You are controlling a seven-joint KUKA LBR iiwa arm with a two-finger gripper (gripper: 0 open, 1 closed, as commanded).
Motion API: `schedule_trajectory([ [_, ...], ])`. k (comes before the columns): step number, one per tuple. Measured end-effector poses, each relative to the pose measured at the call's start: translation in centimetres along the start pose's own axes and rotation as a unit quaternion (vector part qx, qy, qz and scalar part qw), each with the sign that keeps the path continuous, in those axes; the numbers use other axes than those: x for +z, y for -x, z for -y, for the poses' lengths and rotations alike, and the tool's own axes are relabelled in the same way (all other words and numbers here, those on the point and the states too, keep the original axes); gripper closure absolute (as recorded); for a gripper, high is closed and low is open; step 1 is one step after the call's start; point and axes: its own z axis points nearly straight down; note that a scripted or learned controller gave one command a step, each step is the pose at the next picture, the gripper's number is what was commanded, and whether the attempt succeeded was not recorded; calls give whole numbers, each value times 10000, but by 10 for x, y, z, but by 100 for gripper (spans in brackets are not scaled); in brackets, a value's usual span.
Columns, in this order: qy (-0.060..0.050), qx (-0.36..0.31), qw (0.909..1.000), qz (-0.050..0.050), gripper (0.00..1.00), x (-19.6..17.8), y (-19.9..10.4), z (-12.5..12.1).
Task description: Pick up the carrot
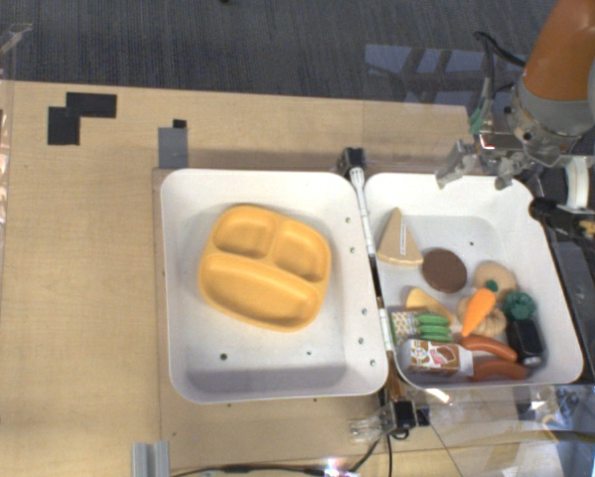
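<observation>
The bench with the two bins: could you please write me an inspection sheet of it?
Surface: wooden bench, two white bins side by side.
Job's things: carrot in the right bin, among the toy foods.
Clutter: yellow divided tray in the left bin; cheese wedge, brown disc, sausage.
Grippers: gripper above the right bin's far edge, apart from the carrot.
Cables: some at the near edge.
Surroundings: dark carpet.

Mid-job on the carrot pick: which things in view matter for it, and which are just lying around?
Belongs to the job:
- carrot, in the right bin
- tool, above that bin's far edge

Just lying about:
- yellow divided plate in the left bin
- cheese wedge
- brown disc
- sausage
- green beans
</observation>
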Motion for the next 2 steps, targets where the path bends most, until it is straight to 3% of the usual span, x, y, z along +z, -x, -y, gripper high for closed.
schedule_trajectory([
  [1, 88, -2001, 9797, 25, 0, 148, 19, 32],
  [2, 152, -2475, 9688, 57, 0, 148, 36, 83],
])
